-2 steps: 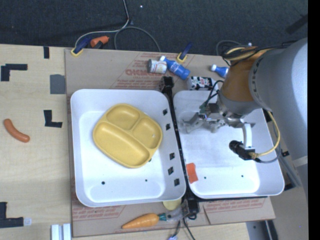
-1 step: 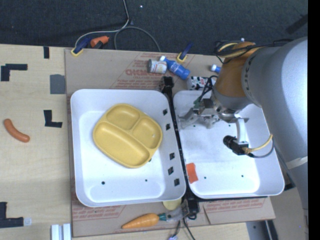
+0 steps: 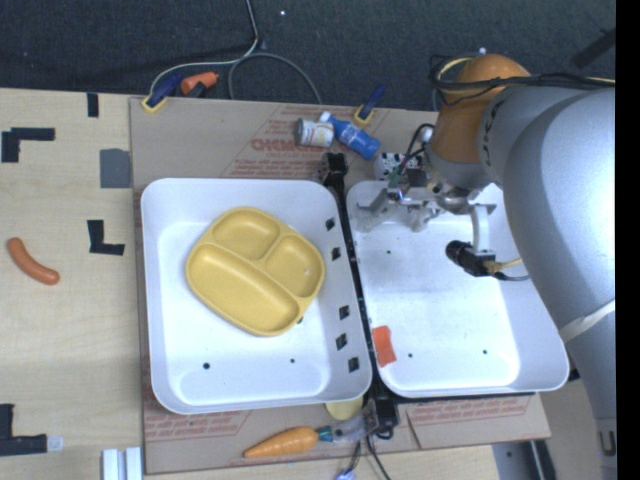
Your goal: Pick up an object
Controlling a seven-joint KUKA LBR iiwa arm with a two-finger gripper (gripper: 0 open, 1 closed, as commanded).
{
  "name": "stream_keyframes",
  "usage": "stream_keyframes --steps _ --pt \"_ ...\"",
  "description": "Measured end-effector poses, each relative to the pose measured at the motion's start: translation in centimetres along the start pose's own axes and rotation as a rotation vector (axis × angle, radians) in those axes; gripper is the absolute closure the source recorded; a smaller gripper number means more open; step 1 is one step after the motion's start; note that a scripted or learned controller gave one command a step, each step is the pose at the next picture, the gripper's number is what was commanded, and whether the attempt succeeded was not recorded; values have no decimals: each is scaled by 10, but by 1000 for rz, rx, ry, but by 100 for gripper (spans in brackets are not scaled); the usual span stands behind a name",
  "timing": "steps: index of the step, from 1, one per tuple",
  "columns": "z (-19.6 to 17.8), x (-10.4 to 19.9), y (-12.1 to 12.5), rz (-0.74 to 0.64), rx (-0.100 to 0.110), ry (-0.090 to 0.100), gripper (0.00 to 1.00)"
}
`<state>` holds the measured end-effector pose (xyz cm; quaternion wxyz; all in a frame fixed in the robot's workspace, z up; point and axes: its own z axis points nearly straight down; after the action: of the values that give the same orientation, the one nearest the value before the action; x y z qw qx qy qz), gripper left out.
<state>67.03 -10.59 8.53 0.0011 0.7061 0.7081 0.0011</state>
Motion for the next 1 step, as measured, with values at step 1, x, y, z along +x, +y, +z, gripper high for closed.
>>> stream_keyframes --steps 1 --pt "0 13 -2 1 2 -2 0"
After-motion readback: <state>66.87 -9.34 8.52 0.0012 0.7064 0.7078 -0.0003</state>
